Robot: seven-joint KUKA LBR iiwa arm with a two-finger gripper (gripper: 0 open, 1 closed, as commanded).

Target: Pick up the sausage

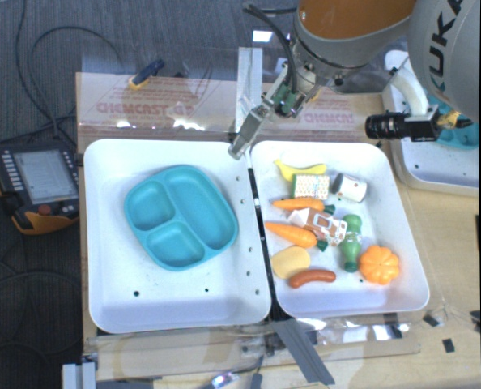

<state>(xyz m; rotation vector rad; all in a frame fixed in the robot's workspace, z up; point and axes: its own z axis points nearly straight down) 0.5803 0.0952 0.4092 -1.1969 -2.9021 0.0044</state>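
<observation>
Sausage: we see one sausage (312,278), reddish brown, lying flat near the front rim of the right bin (402,217), just beside a pale yellow potato-like piece (291,261) and near the orange pumpkin (379,264).
Pincer: the pincer (239,146) hangs over the back end of the divide between the two bins, well apart from the sausage; we cannot tell how its tips are set, and we see nothing in it.
Why so placed: we judge the arm (346,6) is parked high at the bins' back edge, so the toys lie in plain sight for choosing a grasp.
Counts: two white bins on the counter; two carrots (289,233); one banana (293,169); one green vegetable (351,250); one blue tray (180,215) with three compartments, alone in the left bin (103,217).
Progress: the pick is not yet begun, in our judgement.
Risk: the neighbours crowd the sausage's left end, so we would approach across its middle.
</observation>
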